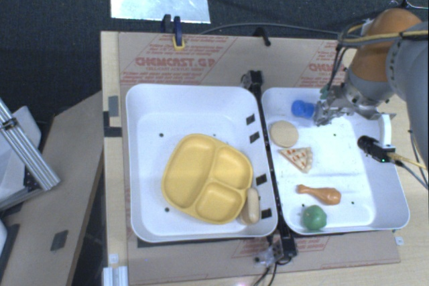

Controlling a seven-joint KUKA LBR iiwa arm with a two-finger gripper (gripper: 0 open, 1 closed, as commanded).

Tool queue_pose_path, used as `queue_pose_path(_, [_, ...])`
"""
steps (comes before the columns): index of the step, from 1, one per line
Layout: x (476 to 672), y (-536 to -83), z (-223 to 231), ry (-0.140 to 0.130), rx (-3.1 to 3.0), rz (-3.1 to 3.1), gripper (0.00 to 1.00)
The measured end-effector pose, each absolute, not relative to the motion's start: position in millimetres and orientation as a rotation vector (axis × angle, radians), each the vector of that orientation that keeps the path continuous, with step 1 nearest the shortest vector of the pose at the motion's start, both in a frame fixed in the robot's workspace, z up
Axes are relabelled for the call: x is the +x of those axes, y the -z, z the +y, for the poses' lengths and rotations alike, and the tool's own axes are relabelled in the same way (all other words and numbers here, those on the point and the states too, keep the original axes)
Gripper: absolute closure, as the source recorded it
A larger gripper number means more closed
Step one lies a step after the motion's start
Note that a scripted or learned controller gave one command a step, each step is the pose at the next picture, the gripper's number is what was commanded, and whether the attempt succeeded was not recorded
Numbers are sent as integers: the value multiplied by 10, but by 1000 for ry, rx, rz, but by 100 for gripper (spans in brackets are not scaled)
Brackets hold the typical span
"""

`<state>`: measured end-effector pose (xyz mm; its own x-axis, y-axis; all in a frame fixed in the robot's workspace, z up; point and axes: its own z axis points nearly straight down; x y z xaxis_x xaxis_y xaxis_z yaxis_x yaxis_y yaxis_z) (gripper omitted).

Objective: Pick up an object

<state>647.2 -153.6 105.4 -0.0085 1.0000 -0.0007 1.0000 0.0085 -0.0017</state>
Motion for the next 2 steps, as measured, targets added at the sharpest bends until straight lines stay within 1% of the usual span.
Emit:
queue_pose_path(1, [6469,-1534,-1458,6,-2219,-2231,100])
queue_pose_path(2, [6416,-1995,-1429,5,-2218,-2231,100])
